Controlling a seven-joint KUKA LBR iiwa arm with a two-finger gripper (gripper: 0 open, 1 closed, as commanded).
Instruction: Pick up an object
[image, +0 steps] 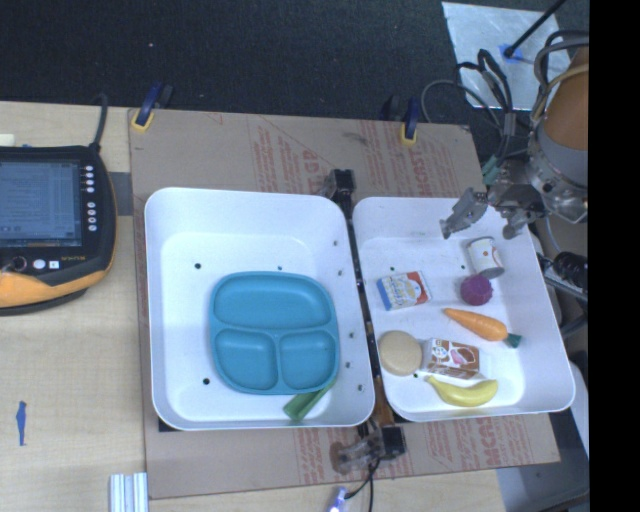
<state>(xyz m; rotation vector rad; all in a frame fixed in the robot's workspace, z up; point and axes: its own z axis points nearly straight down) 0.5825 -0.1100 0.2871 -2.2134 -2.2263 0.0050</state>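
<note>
My gripper (489, 221) hangs over the far right part of the right bin (420, 218), its two fingers spread open with nothing between them. Just below it lies a small white cup (484, 255) on its side, and beside that a purple ball (477, 290). Further toward the front are an orange carrot (478, 325), a small blue and white carton (402, 291), a tan round biscuit (400, 352), a brown and white carton (455, 358) and a yellow banana (463, 391).
The left bin (180, 240) holds a blue divided plate (273, 330) and a green pod (305, 403) at its front edge. A teach pendant (50, 225) lies on the bench at far left. Cables hang at the upper right behind the arm.
</note>
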